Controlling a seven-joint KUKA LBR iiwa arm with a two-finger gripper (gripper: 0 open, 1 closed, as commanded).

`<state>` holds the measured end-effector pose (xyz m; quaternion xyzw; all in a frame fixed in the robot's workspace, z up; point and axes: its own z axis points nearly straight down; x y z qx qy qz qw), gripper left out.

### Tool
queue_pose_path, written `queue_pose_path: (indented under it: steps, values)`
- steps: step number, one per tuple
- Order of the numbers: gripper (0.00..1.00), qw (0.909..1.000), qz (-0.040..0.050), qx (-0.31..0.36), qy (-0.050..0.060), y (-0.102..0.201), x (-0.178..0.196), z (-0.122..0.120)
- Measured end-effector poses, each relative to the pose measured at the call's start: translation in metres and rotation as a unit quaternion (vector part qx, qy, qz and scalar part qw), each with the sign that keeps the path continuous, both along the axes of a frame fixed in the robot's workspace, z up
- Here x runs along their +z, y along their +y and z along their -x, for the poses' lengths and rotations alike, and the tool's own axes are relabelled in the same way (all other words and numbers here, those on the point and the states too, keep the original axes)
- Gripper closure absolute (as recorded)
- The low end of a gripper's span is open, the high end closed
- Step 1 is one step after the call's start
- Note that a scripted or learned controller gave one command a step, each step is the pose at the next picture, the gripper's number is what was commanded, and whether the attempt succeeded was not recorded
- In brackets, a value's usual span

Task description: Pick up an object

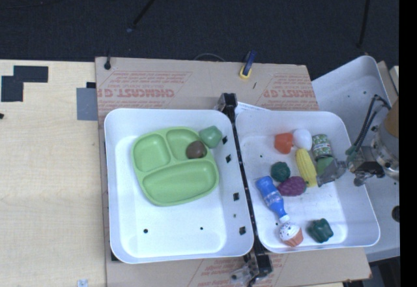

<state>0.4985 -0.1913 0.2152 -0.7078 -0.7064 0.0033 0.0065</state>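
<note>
Toy corn (305, 167) lies at the middle right of the frame, just beside the end effector (333, 172); whether that is open or holding anything, I cannot tell.

Cardboard sheet (163, 87) under both bins (blue-yellow clamp (247, 65) at its edge).

1. The hand (330, 172) is small and dull grey metal, with a blocky tip that looks darker along its edges.
2. Behind it there's a cluster of dark grey and black wrist hardware, kinda chunky, details too blurry to sort out.
3. Thin black cables (369, 119) loop up from the wrist in a curve.
4. At the far right there's a sliver of the orange band (393, 119).
</note>
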Motion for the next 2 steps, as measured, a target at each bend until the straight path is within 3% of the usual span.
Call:
queue_pose_path:
  steps: [1, 2]
  values:
    - [0.0, 1.0, 0.0014, 0.001, -0.006, -0.001, 0.006, -0.002]
    - [0.0, 1.0, 0.001, 0.001, -0.004, -0.007, -0.043, -0.006]
